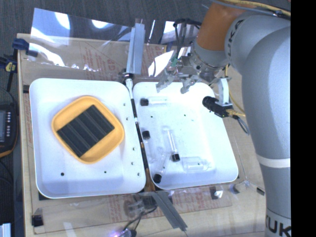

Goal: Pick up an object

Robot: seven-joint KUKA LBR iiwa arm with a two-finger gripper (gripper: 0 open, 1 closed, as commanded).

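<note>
At the upper middle of the frame the gripper (174,84) hangs over the far edge of the right bin (224,147), jaws spread apart with nothing between them. Clear plastic tubes with black caps (171,143) lie scattered in that bin; a yellow dish (88,129) sits in the left bin (42,167).

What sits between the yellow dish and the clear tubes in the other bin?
In the camera view, the two bins' touching rims separate the yellow dish from the clear tubes; otherwise bare white bin floor.
</note>
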